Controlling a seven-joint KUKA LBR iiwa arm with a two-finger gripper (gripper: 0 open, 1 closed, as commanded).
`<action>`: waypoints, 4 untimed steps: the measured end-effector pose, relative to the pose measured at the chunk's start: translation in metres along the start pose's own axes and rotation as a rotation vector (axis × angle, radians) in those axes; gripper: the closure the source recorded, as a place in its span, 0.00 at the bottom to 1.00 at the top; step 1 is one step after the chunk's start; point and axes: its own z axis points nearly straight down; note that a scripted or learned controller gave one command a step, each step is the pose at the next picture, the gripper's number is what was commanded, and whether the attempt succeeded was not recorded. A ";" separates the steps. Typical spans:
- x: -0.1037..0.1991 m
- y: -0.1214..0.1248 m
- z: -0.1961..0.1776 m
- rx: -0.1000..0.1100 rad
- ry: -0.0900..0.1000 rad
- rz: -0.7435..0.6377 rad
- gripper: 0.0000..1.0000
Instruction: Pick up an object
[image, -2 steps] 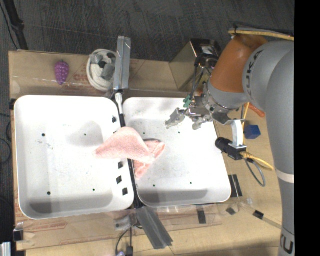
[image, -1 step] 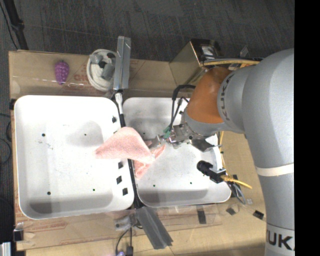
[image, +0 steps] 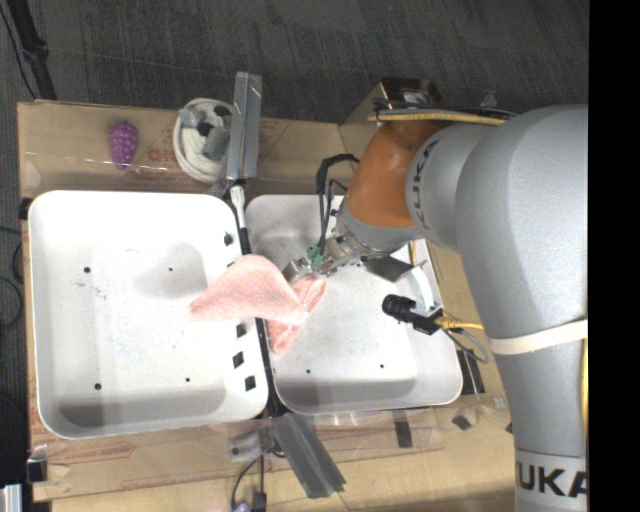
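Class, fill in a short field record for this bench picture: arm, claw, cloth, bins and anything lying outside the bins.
arm: grey KUKA arm, orange band, reaching in from the right
claw: claw over the right bin, at the cloth's edge
cloth: pink cloth draped across the divider between the two bins
left bin: white left bin, part of the cloth lying in it
outside bins: purple object and white coiled item on the bench behind

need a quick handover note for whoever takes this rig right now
Gripper: low in the right bin, at the right end of the pink cloth; whether it grips cannot be seen.
Pink cloth: draped over the divider between the two bins, part in the left bin, part in the right.
Done: arm is down at the cloth.
Left: confirm a hold, then lift the cloth.
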 end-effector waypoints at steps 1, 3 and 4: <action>0.014 -0.018 0.001 0.003 0.002 -0.043 0.00; 0.014 -0.018 -0.006 0.007 0.004 -0.049 0.00; 0.014 -0.018 -0.013 0.012 0.007 -0.053 1.00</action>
